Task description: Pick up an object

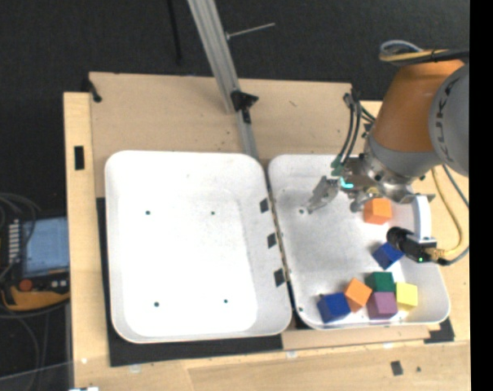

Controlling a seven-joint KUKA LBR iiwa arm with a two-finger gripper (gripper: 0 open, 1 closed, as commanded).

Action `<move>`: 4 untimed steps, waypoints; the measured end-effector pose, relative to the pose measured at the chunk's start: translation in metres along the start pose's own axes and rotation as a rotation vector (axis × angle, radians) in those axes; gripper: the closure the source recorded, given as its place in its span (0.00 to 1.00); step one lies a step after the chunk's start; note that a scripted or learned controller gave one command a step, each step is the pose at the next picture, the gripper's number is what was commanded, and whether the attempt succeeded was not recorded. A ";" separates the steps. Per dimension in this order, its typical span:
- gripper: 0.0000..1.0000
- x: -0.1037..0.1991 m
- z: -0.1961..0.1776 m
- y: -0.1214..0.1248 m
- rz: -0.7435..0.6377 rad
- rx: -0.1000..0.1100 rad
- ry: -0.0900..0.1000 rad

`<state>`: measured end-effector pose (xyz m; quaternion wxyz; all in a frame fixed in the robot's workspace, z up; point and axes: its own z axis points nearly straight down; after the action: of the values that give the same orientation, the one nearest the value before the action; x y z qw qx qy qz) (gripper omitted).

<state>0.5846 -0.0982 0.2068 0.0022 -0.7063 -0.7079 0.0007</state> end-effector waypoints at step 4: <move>1.00 -0.005 0.098 -0.001 0.014 -0.011 -0.002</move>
<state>0.5835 -0.1035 0.1091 -0.0022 -0.7112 -0.7030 -0.0026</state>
